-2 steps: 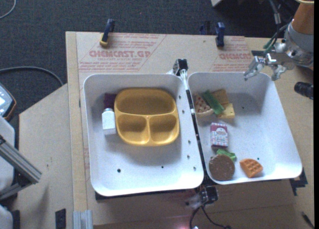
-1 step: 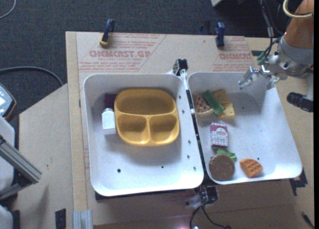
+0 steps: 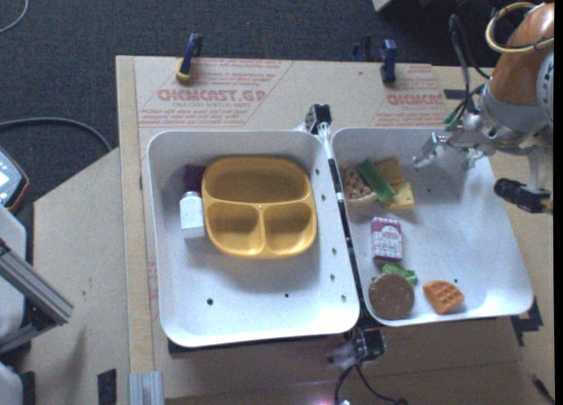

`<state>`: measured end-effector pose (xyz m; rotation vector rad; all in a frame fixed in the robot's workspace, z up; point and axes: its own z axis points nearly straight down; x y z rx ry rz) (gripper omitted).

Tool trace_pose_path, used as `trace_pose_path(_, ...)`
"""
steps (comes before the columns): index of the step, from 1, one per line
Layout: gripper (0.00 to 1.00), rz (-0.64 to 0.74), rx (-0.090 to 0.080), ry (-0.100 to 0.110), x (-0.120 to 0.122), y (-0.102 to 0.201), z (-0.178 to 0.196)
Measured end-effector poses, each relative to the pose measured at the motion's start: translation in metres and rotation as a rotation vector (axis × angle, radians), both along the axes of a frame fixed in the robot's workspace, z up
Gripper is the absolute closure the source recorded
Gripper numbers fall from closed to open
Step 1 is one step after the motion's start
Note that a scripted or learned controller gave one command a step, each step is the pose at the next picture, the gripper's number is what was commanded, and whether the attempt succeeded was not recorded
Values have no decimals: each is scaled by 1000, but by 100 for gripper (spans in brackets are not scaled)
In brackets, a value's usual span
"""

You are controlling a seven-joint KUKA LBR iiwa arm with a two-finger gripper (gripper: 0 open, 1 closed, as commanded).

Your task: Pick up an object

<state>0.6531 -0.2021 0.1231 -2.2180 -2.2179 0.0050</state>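
Observation:
The right bin (image 3: 475, 245) holds a round tan cracker (image 3: 355, 185), a green strip (image 3: 378, 178) lying across a yellow cheese wedge (image 3: 398, 194), a small red and white carton (image 3: 387, 239), a small green piece (image 3: 402, 272), a brown round patty (image 3: 391, 296) and an orange waffle piece (image 3: 442, 296). My gripper (image 3: 437, 148) hangs over the far part of the right bin, to the right of the cheese and green strip and apart from them. Nothing shows in its grasp.
The left bin (image 3: 176, 289) carries a yellow divided plate (image 3: 259, 205), a white bottle (image 3: 192, 215) and a dark purple item (image 3: 193, 173) at its left. Clamps (image 3: 187, 57) (image 3: 387, 58) stand on the board's far edge. The arm's orange band (image 3: 525, 29) is at the upper right.

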Motion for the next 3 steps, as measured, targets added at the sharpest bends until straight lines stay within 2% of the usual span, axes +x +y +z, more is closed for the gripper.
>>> trace_pose_path(1, 0, 2, 0, 0, -1, 1, -41)
trace_pose_path(2, 100, 3, -2, -8, 1, 1, -27)
trace_pose_path(3, 100, 0, -5, -15, 2, -2, 39)
